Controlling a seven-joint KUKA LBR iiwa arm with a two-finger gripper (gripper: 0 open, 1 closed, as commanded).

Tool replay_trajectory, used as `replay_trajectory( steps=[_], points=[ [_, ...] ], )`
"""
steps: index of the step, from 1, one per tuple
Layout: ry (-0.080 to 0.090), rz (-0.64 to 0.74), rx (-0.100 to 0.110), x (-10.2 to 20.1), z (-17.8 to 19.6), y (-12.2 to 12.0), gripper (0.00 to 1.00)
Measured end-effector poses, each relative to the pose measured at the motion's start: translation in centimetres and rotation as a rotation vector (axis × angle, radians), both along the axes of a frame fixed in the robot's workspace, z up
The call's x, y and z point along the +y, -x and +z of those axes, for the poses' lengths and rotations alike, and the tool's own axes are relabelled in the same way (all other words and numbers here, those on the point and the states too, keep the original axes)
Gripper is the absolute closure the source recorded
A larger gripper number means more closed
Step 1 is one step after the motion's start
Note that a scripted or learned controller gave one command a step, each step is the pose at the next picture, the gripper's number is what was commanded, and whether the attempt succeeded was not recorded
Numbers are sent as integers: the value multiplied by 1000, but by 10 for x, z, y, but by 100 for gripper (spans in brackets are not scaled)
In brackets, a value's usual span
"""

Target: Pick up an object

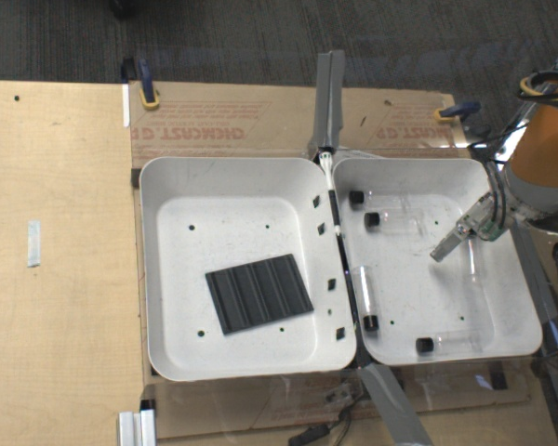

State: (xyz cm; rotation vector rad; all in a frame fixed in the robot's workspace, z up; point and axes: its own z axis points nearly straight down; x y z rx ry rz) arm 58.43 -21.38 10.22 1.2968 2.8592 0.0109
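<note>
Gripper (444,249) over right bin (502,342), nothing visibly held.
Jaw opening impossible to tell. Dark ribbed pad (259,293) flat in left bin (167,342); clear black-capped tubes (363,295) in right bin.

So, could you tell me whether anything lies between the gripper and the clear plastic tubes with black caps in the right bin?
Nothing visible does. The gripper hangs above the right white bin, with bare floor between it and the clear black-capped tubes.
</note>
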Motion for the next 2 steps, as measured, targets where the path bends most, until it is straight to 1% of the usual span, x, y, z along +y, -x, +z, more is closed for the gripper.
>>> replay_trajectory(
  steps=[1,2],
  points=[
    [-2,31,-1,0,-8,-7,0],
    [4,30,-6,-2,2,-7,100]
  ],
)
